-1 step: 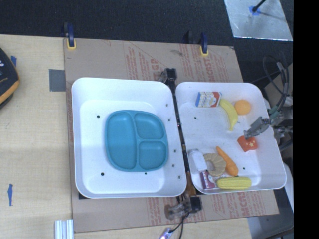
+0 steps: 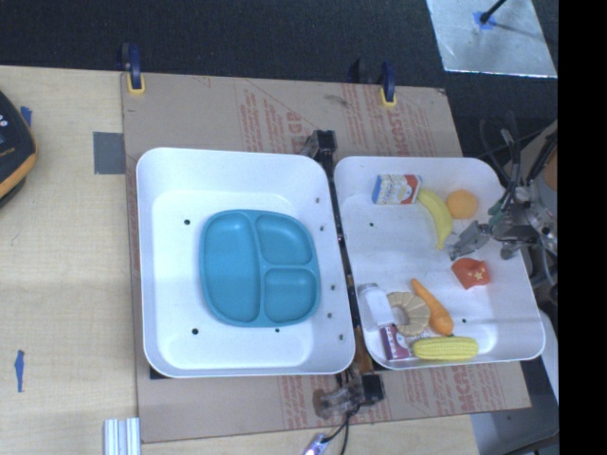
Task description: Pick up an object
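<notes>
The right bin (image 2: 517, 339) holds several toy foods. A red strawberry-like piece (image 2: 471, 272) lies near its right wall, with an orange ball (image 2: 462, 204) and a yellow banana (image 2: 437, 217) farther back. My gripper (image 2: 487, 245) reaches in over the right wall and hovers just behind the red piece. It is open, one grey finger (image 2: 465, 244) pointing left, and nothing sits between the fingers. An orange carrot (image 2: 432, 307) and a yellow corn cob (image 2: 445, 349) lie toward the front.
The left bin (image 2: 161, 254) carries a blue divided plate (image 2: 261, 266). A small white carton (image 2: 395, 189) sits at the right bin's back. A tan round piece (image 2: 410, 311), a white bottle (image 2: 376, 303) and a pink packet (image 2: 394, 341) crowd the front left corner.
</notes>
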